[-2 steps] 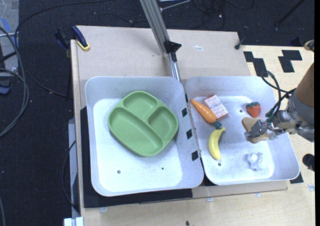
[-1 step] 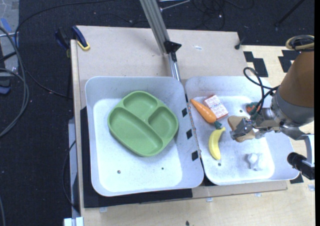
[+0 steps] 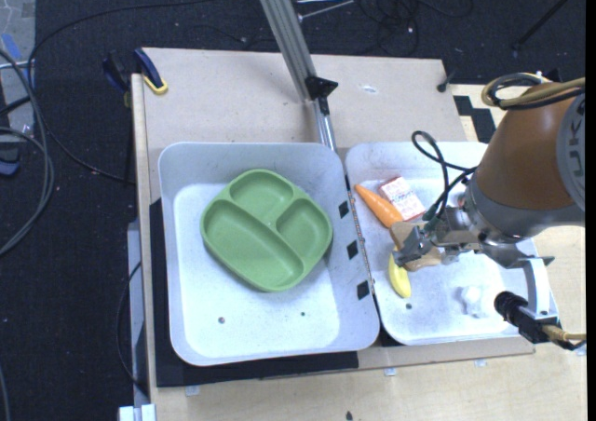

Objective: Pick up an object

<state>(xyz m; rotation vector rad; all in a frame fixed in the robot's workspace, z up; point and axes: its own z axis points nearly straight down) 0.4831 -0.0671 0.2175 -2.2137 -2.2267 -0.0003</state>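
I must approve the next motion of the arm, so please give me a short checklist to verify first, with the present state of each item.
1. Claw is over the right bin, where the loose items lie: ok.
2. An item is seen between the claw's fingers: cannot tell; the tip is too cluttered.
3. Yellow piece lies free just below the claw: ok.
4. Orange carrot and the small red-and-white box touch each other, so one may drag the other: not ok.
5. Green divided plate sits apart in the left bin, out of the way: ok.
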